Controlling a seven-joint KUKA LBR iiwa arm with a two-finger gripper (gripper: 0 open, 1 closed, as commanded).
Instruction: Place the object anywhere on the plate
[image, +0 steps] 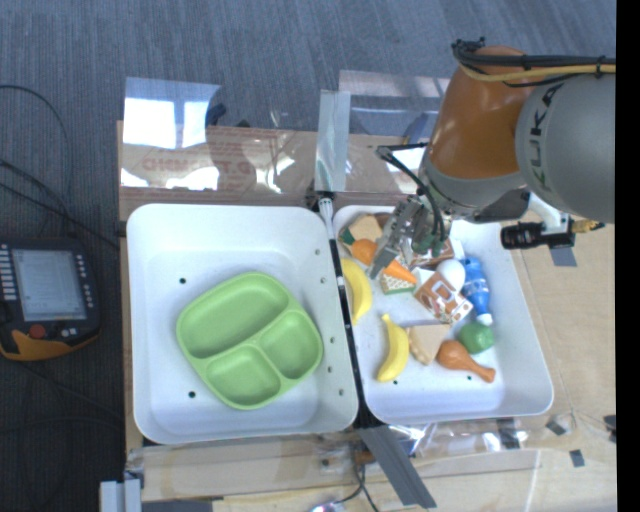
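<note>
Overhead, the claw (400, 245) hangs among toy food in the right bin (520, 390); whether it grasps anything is unclear. Green plate (250, 340) sits left.

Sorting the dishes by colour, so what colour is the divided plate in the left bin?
Light green plate, seen in the camera view.

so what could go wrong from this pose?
1. The pincer sits over a tight pile at the right bin's far end: carrot, banana and small box crowd together, so it may grab two things or nudge them aside.
2. The green plate lies in the left bin, across the raised divider; a low carry could clip it.
</note>
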